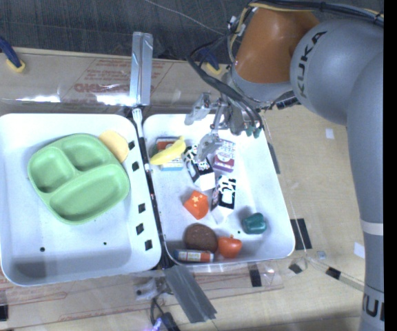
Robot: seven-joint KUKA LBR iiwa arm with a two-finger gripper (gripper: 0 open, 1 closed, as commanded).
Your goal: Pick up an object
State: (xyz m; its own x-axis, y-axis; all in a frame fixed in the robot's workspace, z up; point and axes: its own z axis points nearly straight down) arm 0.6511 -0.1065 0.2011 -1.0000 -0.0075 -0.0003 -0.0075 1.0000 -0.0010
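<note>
Nearest us, at the lower edge of the right bin point(281, 219), we see a marker point(193, 256), a brown ball point(200, 236) and a tomato point(230, 246) — a teal lump point(254, 223) just beyond. Mid-frame, the jaws point(216, 133) hang over boxes point(216, 171) beside a banana point(169, 152); open or closed, we cannot tell. At left, a green plate point(79, 178) fills the left bin point(19, 254).
</note>
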